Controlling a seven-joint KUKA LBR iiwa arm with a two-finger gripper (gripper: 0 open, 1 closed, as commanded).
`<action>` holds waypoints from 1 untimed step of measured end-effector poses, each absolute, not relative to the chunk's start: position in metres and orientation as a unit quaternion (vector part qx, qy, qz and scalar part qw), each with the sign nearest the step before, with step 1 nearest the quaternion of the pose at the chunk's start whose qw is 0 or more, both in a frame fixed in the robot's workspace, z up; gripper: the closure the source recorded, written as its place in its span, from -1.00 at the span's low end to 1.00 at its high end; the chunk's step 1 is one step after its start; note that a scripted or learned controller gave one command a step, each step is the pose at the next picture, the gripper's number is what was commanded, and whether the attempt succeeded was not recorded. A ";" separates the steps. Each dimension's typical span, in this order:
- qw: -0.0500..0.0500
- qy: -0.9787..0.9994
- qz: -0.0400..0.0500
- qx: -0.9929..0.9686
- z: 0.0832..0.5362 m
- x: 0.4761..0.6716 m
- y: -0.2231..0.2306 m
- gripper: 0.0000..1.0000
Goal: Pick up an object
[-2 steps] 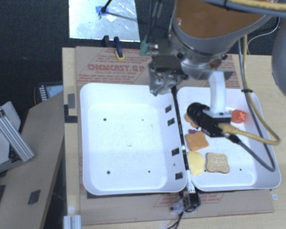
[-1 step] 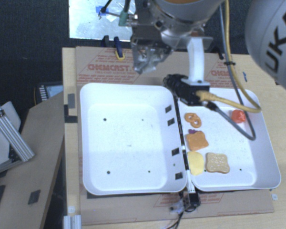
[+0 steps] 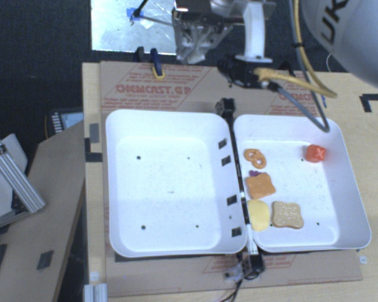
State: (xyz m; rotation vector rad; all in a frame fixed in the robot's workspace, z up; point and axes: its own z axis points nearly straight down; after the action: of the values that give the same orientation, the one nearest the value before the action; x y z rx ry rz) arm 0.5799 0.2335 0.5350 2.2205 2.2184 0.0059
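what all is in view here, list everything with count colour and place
bins: 2, white, side by side on the bench
pretzel: 1, orange, right bin, near the divider
tomato: 1, red, right bin, far right side
cracker: 1, orange square, right bin, just below the pretzel
yellow piece: 1, pale yellow, right bin, at the divider, near edge
toast: 1, tan, right bin, right of the yellow piece
clamp: 1, blue and yellow, bench's far edge
cable: 1, yellow, above the right bin
gripper: 1, grey, above the far edge, over neither bin
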 end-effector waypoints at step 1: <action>-0.001 0.705 -0.003 0.709 0.475 0.540 0.151 1.00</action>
State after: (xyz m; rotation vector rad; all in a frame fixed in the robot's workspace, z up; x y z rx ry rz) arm 0.5398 0.1508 0.4755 2.2284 2.2162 -0.0090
